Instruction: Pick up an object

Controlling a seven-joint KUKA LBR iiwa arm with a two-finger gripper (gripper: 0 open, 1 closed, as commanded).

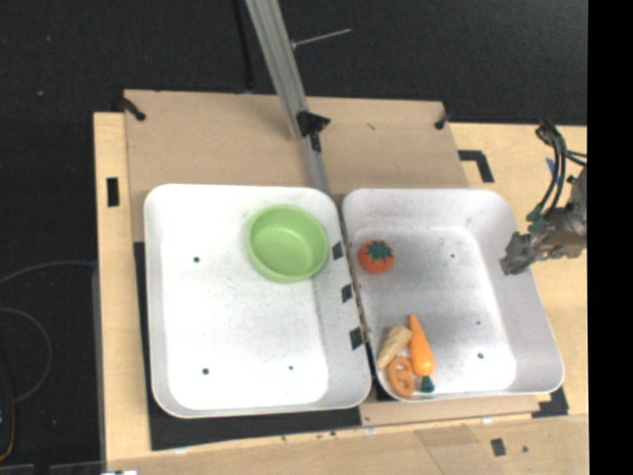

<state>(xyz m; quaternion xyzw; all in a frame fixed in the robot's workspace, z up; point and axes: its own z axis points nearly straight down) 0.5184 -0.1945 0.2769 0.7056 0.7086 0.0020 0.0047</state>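
Green bowl point(288, 243), red tomato point(376, 255), orange carrot point(420, 345), white bins point(178, 295).

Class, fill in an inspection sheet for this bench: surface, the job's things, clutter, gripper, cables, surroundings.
Surface: tan wooden bench bearing a left white bin and a right white bin, side by side.
Job's things: round green plastic bowl in left bin; red toy tomato, orange toy carrot, pale beige toy piece and orange toy slice in right bin.
Clutter: nothing seen.
Gripper: grey gripper at the right bin's right rim, holding nothing visible.
Cables: dark cables above the gripper.
Surroundings: dark floor; slanted grey metal pole.
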